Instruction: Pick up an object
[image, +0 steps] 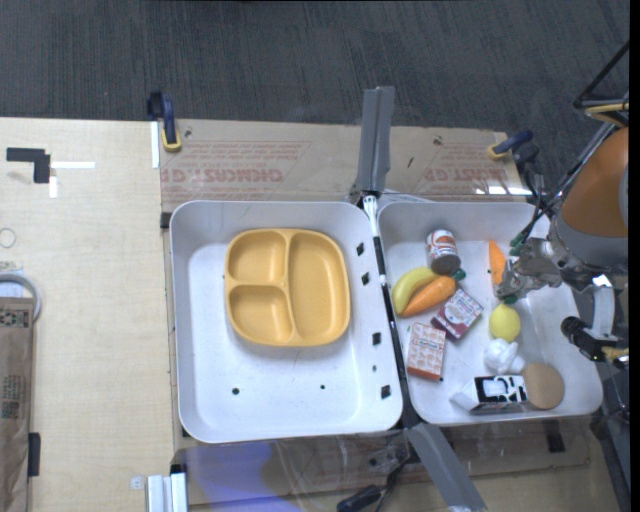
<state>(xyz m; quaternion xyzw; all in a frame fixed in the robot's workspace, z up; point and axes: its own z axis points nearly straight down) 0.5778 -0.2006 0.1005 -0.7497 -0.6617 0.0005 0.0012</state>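
The right bin (590, 395) holds a crowd of small things. A lemon (505, 323), bright yellow and rounded, lies just at 6 o'clock of the gripper (513, 283), close beneath it and possibly touching. A slim orange carrot piece (497, 262) sits at 11 o'clock of the gripper, right beside it. Whether the jaws are spread or pressed together cannot be told; nothing shows between them.

Toward 9 o'clock lie a banana (408, 286) and a larger carrot (433, 292) side by side, touching, with a small can (442, 250) at their 1 o'clock. A red packet (459, 314) and a red-and-white box (426, 351) lie at 7 o'clock of the gripper. Below the lemon sit a white lump (500, 354), a black-and-white box (499, 391) and a tan disc (543, 385).

The left bin (200, 400) carries a yellow divided plate (288, 287). Both bins rest on the counter (80, 300).
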